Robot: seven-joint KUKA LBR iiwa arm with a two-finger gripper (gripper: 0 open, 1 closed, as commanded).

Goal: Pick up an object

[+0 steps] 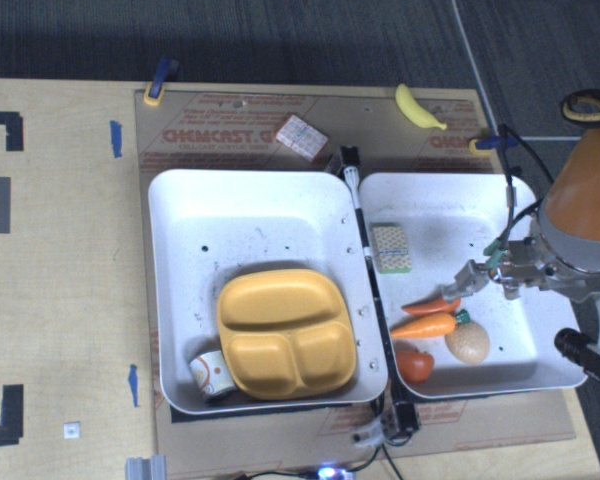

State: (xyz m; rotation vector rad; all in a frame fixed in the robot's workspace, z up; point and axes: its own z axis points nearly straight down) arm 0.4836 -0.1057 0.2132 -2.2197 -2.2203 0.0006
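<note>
Two shallow white bins are seen side by side, and the scene is read from the far side toward the gripper. Well away from it, in the left bin, a yellow compartment tray is laid, with a small white ball tucked against the corner farthest from the fingers. Beyond the bins, on the cardboard, a patterned block and a yellow banana are left lying. Inside the right bin, a pale sponge is placed near the divider, up and away from the fingertips. Just below the gripper, two carrots are stacked almost parallel; the tip of the upper one appears to be touched by the fingers, or very nearly. A red tomato sits lower and further from the gripper, and a beige potato rests directly beneath it, beside the carrots' green end.

The fingers are seen slightly parted, in a narrow stance, with nothing clearly between them. The carrots are judged the likeliest target. They are probably light, stiff plastic with a smooth, tapering surface, so a slip toward the thin end is to be expected. A hold across the thicker middle, square to the long axis, is advised.
</note>
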